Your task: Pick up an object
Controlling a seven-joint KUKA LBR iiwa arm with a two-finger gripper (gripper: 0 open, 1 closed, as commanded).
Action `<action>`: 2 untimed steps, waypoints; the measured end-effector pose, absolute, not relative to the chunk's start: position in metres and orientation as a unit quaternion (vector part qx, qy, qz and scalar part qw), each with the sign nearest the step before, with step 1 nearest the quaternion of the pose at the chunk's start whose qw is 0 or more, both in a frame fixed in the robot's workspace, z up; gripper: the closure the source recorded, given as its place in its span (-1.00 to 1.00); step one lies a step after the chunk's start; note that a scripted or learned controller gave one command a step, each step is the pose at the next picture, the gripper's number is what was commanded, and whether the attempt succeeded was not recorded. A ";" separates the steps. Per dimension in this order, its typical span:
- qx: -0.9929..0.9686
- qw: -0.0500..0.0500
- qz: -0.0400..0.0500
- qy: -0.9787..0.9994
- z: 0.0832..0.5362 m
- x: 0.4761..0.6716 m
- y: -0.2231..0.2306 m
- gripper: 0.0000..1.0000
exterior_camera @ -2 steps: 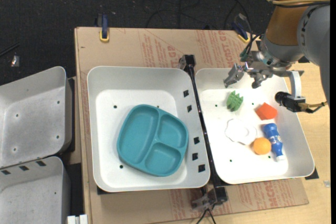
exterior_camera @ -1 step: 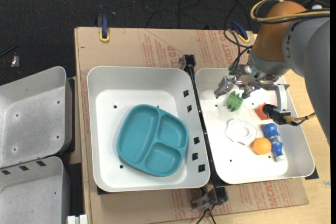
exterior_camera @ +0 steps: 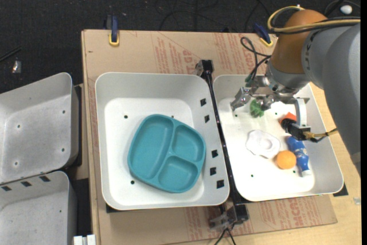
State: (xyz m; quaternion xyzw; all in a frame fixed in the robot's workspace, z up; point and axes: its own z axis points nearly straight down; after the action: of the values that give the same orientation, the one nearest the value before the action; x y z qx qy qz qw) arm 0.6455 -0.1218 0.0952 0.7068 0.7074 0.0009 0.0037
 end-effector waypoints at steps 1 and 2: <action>0.707 0.009 0.004 0.707 0.111 0.649 -0.123 1.00; 0.706 0.002 0.001 0.708 0.156 0.650 -0.116 1.00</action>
State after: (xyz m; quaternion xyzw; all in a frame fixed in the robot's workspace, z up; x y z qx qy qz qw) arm 0.6502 -0.1158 0.1560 0.7061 0.7081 0.0014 0.0017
